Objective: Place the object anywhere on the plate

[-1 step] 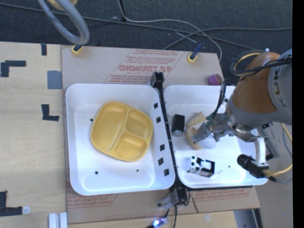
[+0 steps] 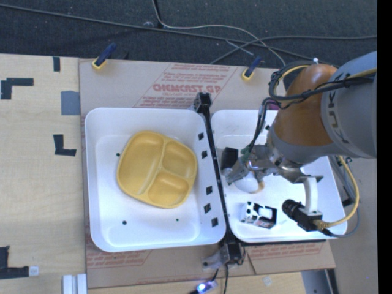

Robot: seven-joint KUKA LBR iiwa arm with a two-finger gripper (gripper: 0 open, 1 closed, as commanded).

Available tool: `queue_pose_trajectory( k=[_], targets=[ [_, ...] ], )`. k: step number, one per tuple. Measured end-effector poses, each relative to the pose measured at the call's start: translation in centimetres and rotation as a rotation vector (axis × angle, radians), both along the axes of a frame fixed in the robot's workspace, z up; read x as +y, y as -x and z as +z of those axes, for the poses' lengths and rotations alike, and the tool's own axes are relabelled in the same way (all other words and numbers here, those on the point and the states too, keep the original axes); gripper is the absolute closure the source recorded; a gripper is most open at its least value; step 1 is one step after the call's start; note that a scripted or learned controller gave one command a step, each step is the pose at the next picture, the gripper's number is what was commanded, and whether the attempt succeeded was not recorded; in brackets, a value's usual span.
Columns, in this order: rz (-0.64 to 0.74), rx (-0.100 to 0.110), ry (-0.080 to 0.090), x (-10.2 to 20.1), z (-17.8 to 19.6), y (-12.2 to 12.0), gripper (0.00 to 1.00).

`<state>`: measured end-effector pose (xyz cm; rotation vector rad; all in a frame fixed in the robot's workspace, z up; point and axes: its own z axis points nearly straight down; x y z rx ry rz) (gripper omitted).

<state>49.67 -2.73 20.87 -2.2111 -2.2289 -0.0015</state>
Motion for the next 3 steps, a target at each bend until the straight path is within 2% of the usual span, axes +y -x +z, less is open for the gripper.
queue_pose_trajectory(
  k=[1, 2, 3],
  targets=[
    [-0.001, 0.002, 0.001, 5.1, -0.4, -0.9, 1.00],
    [0.000, 0.000, 0.001, 10.5, 1.4, -1.5, 1.00],
    [-0.001, 0.001, 0.001, 15.3, 2.5, -0.9, 1.00]
  ],
)
